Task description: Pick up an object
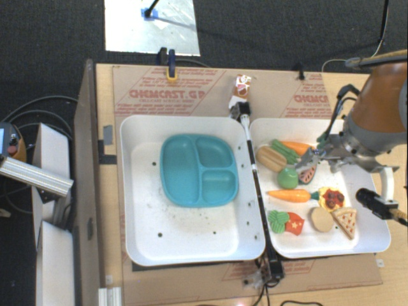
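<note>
Toy foods (293, 196) jumbled in right bin (376, 238): carrot, hot dog, pizza slice, green veg.

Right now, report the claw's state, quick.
Claw: low in the right bin, over the toy food near the green ball. Open or shut cannot be told from this view.

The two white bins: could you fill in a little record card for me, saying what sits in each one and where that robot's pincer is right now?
left bin: a teal divided plate
right bin: toy food, crowded together
foods: hot dog, green ball, carrot, strawberry, pizza slice, round cookie
arm: grey with orange band, over the right bin
pincer: low among the food, beside the green ball
holding anything: cannot tell
</note>
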`<control>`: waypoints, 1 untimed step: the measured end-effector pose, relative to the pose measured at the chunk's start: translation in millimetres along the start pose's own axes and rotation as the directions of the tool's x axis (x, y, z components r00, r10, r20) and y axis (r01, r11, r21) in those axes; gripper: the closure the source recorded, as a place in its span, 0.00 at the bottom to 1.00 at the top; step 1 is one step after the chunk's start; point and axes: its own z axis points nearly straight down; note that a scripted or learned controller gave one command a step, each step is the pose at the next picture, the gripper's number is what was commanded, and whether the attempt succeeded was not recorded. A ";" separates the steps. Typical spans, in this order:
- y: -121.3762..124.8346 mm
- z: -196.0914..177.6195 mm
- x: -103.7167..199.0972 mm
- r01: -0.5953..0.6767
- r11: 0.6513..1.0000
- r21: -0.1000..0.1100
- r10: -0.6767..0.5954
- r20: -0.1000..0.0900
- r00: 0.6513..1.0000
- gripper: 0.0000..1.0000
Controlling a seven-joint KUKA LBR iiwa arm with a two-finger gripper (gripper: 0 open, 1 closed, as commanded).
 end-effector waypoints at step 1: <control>18.4 107.3 33.7 0.004 1.000 0.007 -0.004 -0.003 1.000 0.00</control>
